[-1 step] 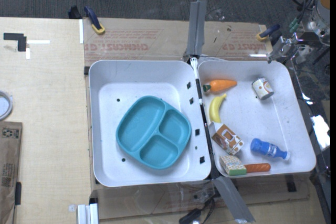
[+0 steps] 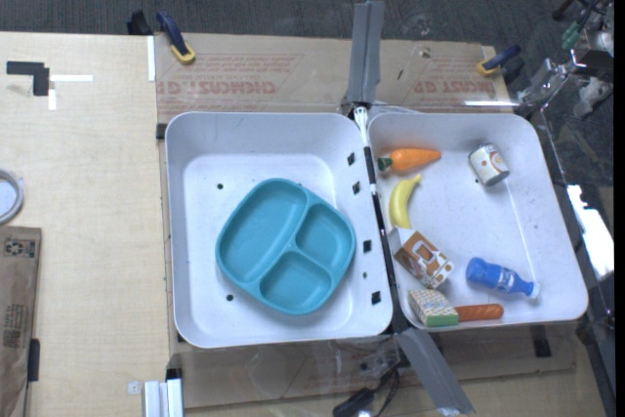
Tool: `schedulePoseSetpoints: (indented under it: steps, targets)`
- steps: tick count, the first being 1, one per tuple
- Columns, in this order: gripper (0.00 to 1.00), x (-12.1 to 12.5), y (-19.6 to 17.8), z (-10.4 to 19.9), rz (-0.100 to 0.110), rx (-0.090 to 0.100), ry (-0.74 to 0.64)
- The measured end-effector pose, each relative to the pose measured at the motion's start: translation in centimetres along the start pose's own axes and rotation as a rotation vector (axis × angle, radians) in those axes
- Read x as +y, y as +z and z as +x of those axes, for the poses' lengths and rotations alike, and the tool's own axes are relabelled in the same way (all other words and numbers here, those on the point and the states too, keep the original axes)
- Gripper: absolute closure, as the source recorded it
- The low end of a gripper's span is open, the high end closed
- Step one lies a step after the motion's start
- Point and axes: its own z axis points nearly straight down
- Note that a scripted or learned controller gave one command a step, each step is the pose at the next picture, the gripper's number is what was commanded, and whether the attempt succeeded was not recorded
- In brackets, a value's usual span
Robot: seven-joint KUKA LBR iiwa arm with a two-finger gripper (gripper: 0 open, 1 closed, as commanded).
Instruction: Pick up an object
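Observation:
The right bin [image 2: 469, 220] holds several small items. An orange carrot [image 2: 410, 157] lies at its far left, with a yellow banana [image 2: 402, 200] just below it. A silver can [image 2: 488, 164] lies on its side toward the far right. Nearer the front are a brown and white box [image 2: 424, 259], a blue bottle [image 2: 500, 277] on its side, a beige and green block [image 2: 433, 309] and a red-orange sausage [image 2: 477, 312] touching that block.
The left bin [image 2: 195, 161] holds a blue three-compartment plate [image 2: 285, 246]. A grey divider post [image 2: 366, 54] stands behind the joint between the bins. Clamps [image 2: 176, 39] hold the cardboard at the back. Cables and hardware [image 2: 576, 44] crowd the far right.

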Motion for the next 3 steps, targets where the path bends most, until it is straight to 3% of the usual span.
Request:
schedulePoseSetpoints:
  steps: [1, 2, 3]
  targets:
    - [0.0, -1.5, 14.9, 0.8, 0.003, 0.004, 0.072]
    - [0.0, -2.8, 19.0, 3.6, 0.003, 0.002, 0.074]
    - [1.0, -2.7, 18.0, 3.5, 0.002, 0.001, 0.076]
